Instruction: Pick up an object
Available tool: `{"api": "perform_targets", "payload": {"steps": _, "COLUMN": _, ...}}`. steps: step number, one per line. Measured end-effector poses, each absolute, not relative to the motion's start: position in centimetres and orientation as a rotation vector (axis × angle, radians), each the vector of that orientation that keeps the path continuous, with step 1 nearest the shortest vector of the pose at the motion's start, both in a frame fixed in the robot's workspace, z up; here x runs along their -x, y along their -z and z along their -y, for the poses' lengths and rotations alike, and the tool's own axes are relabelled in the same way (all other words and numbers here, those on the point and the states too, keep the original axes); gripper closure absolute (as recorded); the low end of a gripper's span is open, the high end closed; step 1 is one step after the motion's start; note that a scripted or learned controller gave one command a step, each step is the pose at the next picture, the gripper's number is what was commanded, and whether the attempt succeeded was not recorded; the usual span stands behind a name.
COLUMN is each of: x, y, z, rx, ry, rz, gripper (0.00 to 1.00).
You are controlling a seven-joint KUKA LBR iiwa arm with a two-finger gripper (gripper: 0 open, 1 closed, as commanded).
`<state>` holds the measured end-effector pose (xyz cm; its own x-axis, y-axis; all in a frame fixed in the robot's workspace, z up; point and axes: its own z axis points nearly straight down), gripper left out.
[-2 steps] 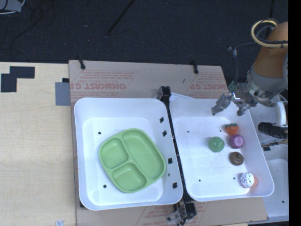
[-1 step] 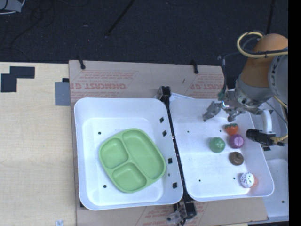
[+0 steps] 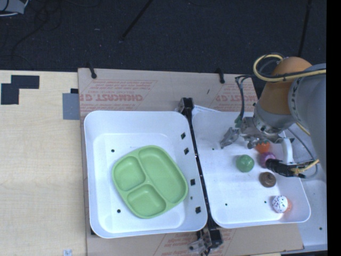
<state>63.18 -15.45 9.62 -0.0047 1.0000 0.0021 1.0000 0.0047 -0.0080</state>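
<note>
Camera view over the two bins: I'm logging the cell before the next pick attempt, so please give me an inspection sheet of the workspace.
Surface: two white bins side by side, left bin and right bin, on a cardboard sheet.
Job's things: in the right bin, a green ball, a brown round piece, a white speckled ball, a purple piece and an orange piece partly under the arm.
Clutter: green divided plate in the left bin.
Grippers: gripper low over the right bin's far side; nothing seen between its fingers.
Cables: yellow loop at the arm; dark leads on the floor.
Surroundings: dark floor behind, pale bench at left.
</note>
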Motion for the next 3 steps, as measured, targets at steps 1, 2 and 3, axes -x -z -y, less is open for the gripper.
{"api": "perform_targets", "payload": {"steps": 1, "x": -63.1, "y": -8.7, "z": 15.3, "rx": 2.213, "ry": -0.004, "rz": 2.224, "gripper": 0.0}}
{"api": "perform_targets", "payload": {"steps": 2, "x": -63.2, "y": -9.8, "z": 15.4, "rx": 2.213, "ry": -0.004, "rz": 2.225, "gripper": 1.0}}
{"api": "perform_targets", "payload": {"steps": 3, "x": -63.5, "y": -16.2, "z": 15.4, "rx": 2.221, "ry": 0.003, "rz": 2.226, "gripper": 1.0}}
